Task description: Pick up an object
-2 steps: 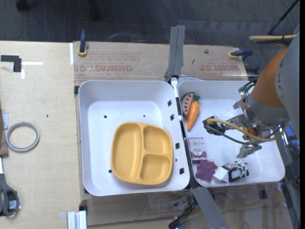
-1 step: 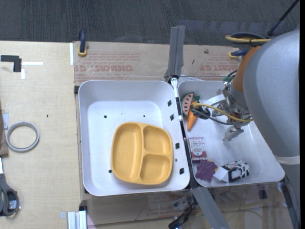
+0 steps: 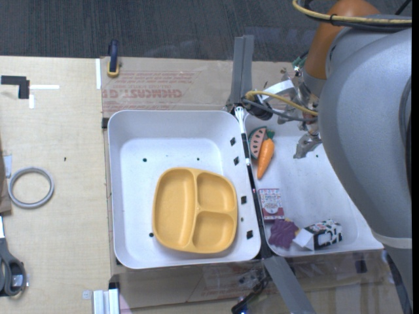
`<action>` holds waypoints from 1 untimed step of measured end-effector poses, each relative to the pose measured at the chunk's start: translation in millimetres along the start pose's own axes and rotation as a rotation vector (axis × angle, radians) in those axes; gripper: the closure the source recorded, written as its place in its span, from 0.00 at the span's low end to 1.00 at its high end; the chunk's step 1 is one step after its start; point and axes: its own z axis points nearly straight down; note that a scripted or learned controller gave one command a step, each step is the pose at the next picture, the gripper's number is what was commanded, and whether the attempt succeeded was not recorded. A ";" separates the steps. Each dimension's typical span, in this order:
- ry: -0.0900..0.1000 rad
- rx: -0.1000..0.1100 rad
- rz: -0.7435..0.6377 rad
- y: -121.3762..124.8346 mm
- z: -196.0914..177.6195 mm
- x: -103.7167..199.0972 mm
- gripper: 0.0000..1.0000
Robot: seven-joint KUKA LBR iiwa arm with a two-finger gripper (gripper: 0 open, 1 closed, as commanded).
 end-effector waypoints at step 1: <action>-0.004 0.000 0.000 23.1 -0.1 -70.4 0.00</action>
